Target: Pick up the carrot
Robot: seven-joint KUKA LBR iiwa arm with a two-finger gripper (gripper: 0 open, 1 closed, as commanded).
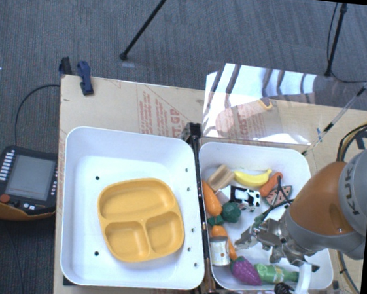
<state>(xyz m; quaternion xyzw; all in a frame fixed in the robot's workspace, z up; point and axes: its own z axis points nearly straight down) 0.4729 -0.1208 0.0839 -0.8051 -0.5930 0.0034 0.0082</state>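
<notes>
While the arm [335, 206] leans in over the right bin [304, 160], its gripper [260, 236] hangs just above the bin floor, fingers spread with nothing between them. Against that bin's left wall lies the carrot [211, 201], touching a green broccoli piece [230, 212] and apart from the gripper.

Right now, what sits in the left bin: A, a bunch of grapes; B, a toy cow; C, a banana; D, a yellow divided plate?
D: the yellow divided plate lies alone in the left bin, while the banana, grapes and toy cow are all in the right bin.
</notes>
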